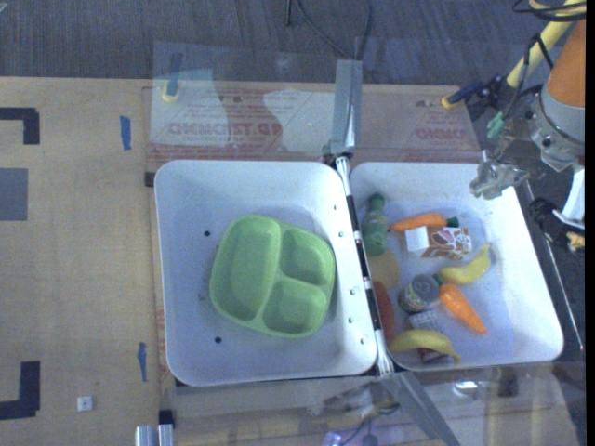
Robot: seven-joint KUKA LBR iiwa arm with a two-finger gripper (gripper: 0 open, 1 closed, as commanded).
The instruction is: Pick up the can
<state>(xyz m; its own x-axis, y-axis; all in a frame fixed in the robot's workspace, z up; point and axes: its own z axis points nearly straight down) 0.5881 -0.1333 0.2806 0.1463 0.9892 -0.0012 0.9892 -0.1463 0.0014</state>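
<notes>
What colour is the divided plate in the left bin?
Light green; the divided plate shows clearly in the camera view.

Wood bench [74,277] w/ two white bins side by side: left bin [186,203], right bin [530,314].

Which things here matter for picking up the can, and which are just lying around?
Job: can, gripper.
Lying about: green divided plate, two bananas, two carrots, green bottle, small carton.

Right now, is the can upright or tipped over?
Upright: the can shows its round top to the overhead camera, standing in the right bin.
</notes>
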